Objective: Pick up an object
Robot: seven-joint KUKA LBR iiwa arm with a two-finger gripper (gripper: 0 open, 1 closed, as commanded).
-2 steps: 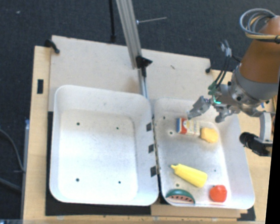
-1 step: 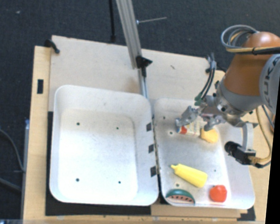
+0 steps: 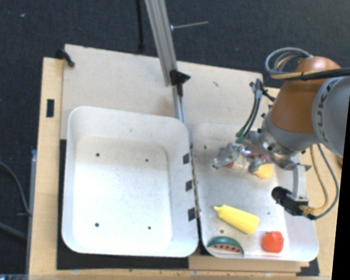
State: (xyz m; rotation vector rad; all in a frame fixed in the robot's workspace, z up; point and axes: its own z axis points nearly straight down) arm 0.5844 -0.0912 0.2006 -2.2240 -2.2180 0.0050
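Note:
My gripper (image 3: 228, 158) hangs over the upper part of the right bin (image 3: 232, 189), its metal fingers pointing left from the wrist. A pale yellow piece (image 3: 263, 171) lies just right of it, partly under the wrist. Lower in the same bin lie a yellow bottle-shaped toy (image 3: 237, 218), a red-orange tomato (image 3: 272, 241) and a watermelon slice (image 3: 225, 245) at the front edge. I see nothing between the fingers.
The left bin (image 3: 127, 181) sits beside the right one. A slanted metal pole (image 3: 164, 39) rises from behind the bins. Cables loop around the arm's wrist at the right, and a black connector (image 3: 285, 201) hangs over the right bin.

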